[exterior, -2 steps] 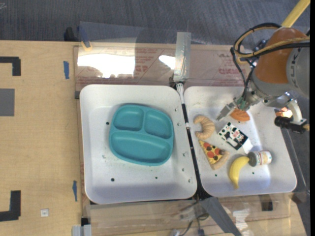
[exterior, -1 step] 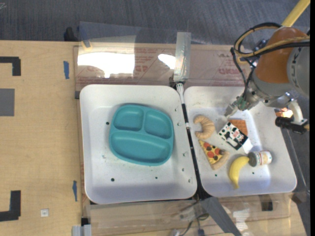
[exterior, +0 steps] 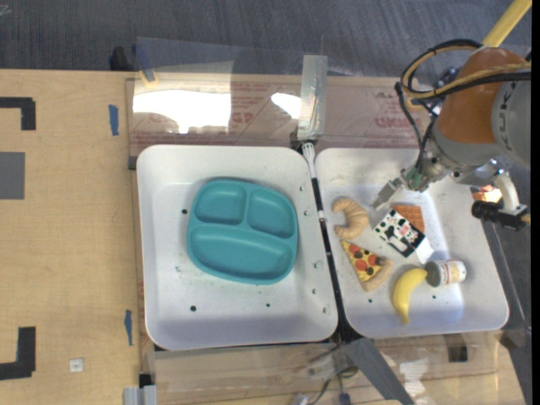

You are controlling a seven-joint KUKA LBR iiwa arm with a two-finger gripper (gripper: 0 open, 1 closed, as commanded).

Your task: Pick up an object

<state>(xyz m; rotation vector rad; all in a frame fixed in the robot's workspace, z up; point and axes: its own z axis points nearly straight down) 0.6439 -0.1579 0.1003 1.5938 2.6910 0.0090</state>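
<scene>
- The tool (exterior: 390,194) hangs low over the back of the right bin (exterior: 489,310), its grey fingers pointing down and to the left; from this slant I cannot tell whether they are apart or together, and nothing shows between them.
- Just beside the tip lies the croissant (exterior: 353,218), tan and curved, near the bin's left wall; it looks the nearest candidate for a pick.
- Close on the other side sit an orange card (exterior: 411,215) and a black-and-white patterned block (exterior: 398,231), touching or overlapping one another.
- Further forward lie a pizza slice (exterior: 368,264), a yellow banana (exterior: 407,289) and a small jar (exterior: 447,272) on its side, the banana's top end touching the jar.
- The risk, as I judge it: the things are crowded, so a descent slightly off could land on two at once or nudge the croissant against the wall; its rounded, tapering shape may also squirt out of a closing grip.
- The left bin (exterior: 160,251) holds a teal divided plate (exterior: 243,230), well apart from the arm.
- Both bins rest on the table (exterior: 59,226).
</scene>
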